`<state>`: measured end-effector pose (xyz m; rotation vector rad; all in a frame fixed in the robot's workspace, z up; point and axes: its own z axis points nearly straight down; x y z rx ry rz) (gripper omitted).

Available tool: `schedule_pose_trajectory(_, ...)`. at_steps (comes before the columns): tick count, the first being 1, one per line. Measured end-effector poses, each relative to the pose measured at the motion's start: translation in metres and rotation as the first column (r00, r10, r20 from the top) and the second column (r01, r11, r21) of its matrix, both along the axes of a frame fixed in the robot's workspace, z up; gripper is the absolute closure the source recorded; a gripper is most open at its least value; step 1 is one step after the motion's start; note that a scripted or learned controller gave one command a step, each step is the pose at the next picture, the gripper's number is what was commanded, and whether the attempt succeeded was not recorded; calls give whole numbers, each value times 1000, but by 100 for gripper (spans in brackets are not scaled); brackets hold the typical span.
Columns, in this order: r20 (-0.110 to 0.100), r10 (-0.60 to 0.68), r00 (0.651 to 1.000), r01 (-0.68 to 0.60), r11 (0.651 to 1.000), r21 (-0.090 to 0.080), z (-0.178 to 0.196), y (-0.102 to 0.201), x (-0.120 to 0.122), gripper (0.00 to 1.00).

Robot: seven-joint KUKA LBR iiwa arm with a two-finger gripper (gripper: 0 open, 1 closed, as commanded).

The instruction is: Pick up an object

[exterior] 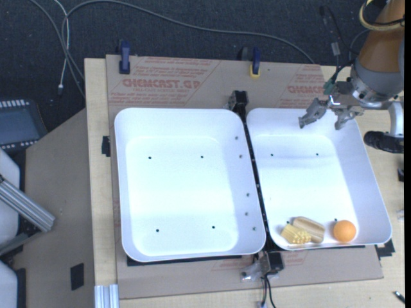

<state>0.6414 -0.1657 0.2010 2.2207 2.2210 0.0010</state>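
pincer: spread, nothing held, right bin's far edge | orange ball: near edge, well apart

Grey arm low at right, jaws spread.

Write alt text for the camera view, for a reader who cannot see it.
The gripper hangs open over the far edge of the right bin, holding nothing. An orange ball, a corn cob and a bread roll lie at its near edge.
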Motion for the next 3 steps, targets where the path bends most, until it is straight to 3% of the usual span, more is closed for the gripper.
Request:
schedule_pose_trajectory(2,-4,0,1000,0,1000,1,-114,1,-1,0)
schedule_pose_trajectory(3,1,1,1000,-1,1000,0,-100,0,1,100)
